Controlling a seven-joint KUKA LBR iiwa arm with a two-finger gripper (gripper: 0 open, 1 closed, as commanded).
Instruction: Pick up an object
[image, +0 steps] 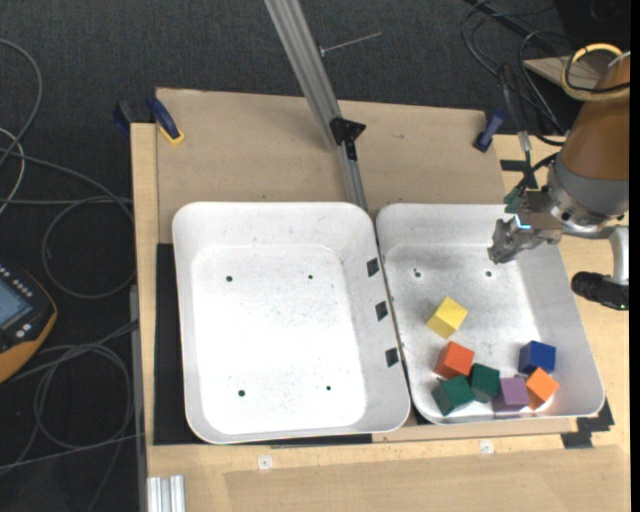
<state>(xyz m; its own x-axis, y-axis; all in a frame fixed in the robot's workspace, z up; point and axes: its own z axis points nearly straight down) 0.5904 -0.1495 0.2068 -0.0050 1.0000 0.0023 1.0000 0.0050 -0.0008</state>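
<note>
Several small blocks lie in the right bin (415, 235). A yellow block (447, 317) sits alone near the middle. Near the front edge cluster an orange-red block (456, 359), two dark green blocks (453, 393) (485, 380), a purple block (512, 392), a blue block (537, 356) and an orange block (541, 385). My gripper (504, 246) hangs over the bin's far right part, well behind the blocks, pointing down. Nothing shows between its fingers.
The left bin (190, 300) stands beside the right one. A slanted metal pole (315, 80) crosses the bench behind the bins. Blue clamps (165, 118) (489, 130) hold the board's far corners. Cables lie on the floor to the left.
</note>
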